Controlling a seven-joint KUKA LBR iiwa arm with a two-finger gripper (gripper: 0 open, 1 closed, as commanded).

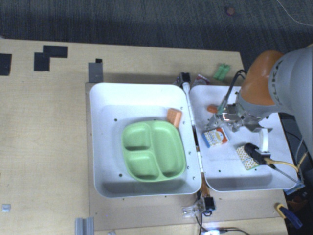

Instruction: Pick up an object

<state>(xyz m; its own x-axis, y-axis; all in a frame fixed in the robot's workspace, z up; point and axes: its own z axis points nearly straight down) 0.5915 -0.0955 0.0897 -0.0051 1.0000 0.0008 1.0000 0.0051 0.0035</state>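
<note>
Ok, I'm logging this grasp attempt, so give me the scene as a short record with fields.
left white bin: green three-compartment plastic plate; orange block beside its far right corner
right white bin: blue-and-white packet; small orange piece; pale patterned square
gripper: over right bin, near the packet
outside bins: small green object beyond right bin

No print is legible, even on the blue-and-white packet.

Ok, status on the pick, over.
Tool low in right bin, by blue-white packet. Hold unconfirmed. Green plate and orange block sit in left bin, out of the way.
</note>
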